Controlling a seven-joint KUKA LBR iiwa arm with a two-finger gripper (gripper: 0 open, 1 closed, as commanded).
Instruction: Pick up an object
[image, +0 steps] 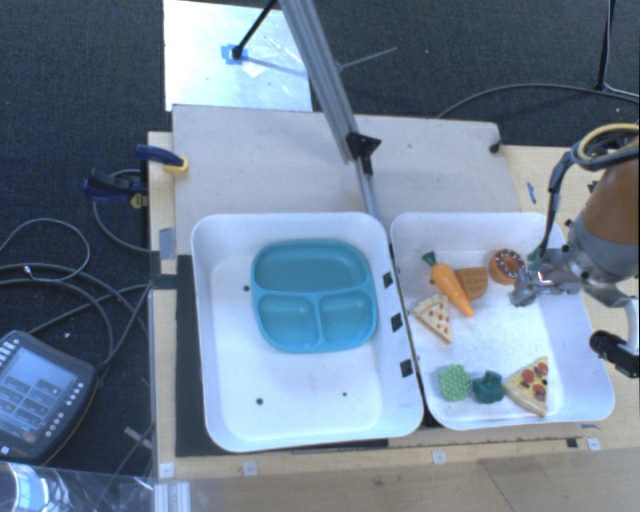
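Donut (506, 265), the little round toy one with the dark topping, sits at the far side of the right bin (585, 395), and the gripper (535, 287) hangs just beside it, low over the white floor with nothing visibly between its fingers. How wide it stands I cannot tell from this slanted look. To do this well, I'd say centre squarely over one piece, the donut or the carrot (450, 285) lying on the toast (474, 283), and come straight down without nudging its neighbours.
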